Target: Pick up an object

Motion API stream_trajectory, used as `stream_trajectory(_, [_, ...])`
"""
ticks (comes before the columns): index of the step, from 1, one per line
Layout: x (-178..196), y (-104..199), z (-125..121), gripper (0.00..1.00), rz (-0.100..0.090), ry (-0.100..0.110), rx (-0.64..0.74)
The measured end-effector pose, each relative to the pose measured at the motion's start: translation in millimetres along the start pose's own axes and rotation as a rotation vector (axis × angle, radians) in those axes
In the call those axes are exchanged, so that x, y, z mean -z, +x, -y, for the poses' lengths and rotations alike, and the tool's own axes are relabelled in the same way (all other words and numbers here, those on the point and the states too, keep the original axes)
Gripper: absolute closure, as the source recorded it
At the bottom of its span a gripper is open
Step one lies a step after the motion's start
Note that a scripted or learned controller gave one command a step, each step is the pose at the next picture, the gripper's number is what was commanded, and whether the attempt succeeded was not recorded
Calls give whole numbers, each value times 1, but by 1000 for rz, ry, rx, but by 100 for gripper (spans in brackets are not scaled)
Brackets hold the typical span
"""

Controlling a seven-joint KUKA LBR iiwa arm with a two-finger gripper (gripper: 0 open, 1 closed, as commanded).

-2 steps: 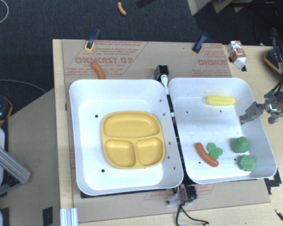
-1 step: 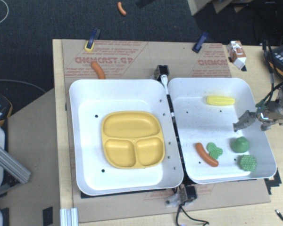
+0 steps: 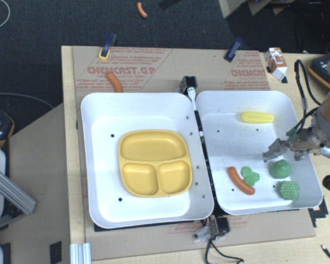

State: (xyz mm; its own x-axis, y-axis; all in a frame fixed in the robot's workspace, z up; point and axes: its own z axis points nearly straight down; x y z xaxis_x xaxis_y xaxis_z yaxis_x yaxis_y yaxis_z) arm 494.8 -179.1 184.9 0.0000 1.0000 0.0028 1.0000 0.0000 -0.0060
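Camera view: gripper (image 3: 279, 153) low over right bin (image 3: 220, 191), near its right edge; cannot tell finger state. Green round toy (image 3: 280, 169) just below gripper, looks light, smooth plastic, may roll; take across middle. Nearby: bumpy green toy (image 3: 289, 190), orange sausage (image 3: 241, 181), small green piece (image 3: 250, 176), yellow corn (image 3: 257, 117). Left bin (image 3: 93, 147) holds yellow divided plate (image 3: 154, 162). Cardboard (image 3: 154, 65) print reads "CHEMCAST GP".

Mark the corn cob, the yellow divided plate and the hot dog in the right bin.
corn cob (image 3: 257, 117), camera view, middle of cob.
yellow divided plate (image 3: 154, 146), camera view, top compartment floor.
hot dog (image 3: 241, 181), camera view, mid-length.
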Motion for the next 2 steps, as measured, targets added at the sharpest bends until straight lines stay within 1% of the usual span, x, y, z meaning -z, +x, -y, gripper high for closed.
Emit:
stream_trajectory(1, [-47,8,-4,0,-1,1,1])
stream_trajectory(2, [-82,7,-6,0,5,-12,2])
